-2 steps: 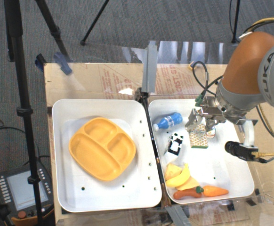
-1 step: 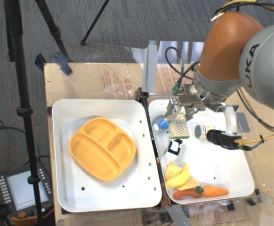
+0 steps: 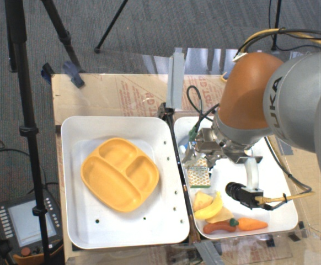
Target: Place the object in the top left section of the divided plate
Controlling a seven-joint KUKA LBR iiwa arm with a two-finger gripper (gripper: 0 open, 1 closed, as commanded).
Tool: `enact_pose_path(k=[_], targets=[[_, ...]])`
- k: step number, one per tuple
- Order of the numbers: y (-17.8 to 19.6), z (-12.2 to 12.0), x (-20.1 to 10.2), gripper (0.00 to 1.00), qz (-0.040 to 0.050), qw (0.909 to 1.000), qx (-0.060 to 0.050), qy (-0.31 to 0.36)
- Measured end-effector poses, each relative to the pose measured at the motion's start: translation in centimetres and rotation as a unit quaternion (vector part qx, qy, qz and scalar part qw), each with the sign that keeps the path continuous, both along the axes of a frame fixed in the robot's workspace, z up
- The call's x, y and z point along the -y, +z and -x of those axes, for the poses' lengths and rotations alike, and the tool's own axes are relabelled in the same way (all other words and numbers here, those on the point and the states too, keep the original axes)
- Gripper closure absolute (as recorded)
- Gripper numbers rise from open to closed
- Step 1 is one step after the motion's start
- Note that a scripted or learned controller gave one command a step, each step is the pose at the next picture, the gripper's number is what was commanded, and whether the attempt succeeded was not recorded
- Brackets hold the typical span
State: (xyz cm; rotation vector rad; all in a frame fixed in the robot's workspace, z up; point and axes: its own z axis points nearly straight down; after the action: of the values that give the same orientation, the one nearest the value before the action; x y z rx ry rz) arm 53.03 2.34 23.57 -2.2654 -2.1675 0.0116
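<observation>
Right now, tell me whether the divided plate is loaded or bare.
Bare: the yellow divided plate in the left bin shows nothing in its sections.

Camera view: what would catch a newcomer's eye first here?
The big grey and orange arm looms over the right bin, its tool low above a green-patterned item. In the left bin lies a yellow divided plate. A banana and carrot sit at the right bin's near edge.
</observation>
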Motion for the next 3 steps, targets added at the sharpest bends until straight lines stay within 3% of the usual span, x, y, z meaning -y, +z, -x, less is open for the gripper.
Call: enact_pose_path(k=[1, 2, 3], targets=[[-2.6, -10.4, -4.8, 1.0, 0.0011, 0.998, 0.001, -0.063], [-3.5, -8.5, -4.5, 1.0, 0.0013, 0.9936, 0.0, -0.113], [-12.7, -10.3, -13.9, 1.0, -0.0015, 0.9966, 0.009, -0.081]])
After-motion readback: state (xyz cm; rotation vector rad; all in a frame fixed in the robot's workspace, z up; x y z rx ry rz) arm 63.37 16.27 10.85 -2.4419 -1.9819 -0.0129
